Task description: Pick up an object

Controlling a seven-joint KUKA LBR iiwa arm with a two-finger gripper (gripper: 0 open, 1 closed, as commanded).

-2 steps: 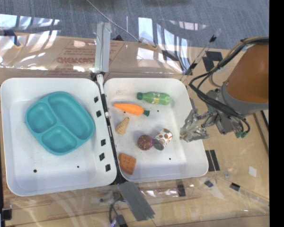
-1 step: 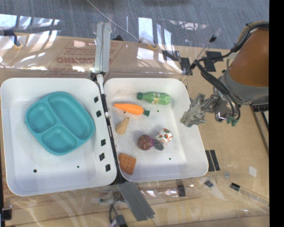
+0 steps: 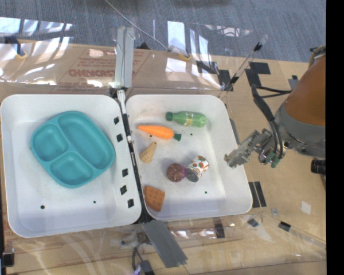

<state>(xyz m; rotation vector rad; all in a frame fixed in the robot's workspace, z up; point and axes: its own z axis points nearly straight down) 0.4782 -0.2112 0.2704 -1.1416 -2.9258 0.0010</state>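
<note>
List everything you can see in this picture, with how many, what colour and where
left bin: 1, white, left half of the bench
right bin: 1, white, beside it on the right
divided plate: 1, teal, three compartments, in the left bin
bottle: 1, green, lying at the right bin's far side
carrot: 1, orange, lying just in front of the bottle
cone: 1, tan, below the carrot
ball: 1, dark brown, middle of the right bin
small cup: 1, white with red and green pattern, touching the ball's right side
waffle: 1, orange-brown, right bin's near left corner
arm: 1, grey with orange band, right of the bins
tool: 1, grey, over the right bin's right rim
</note>
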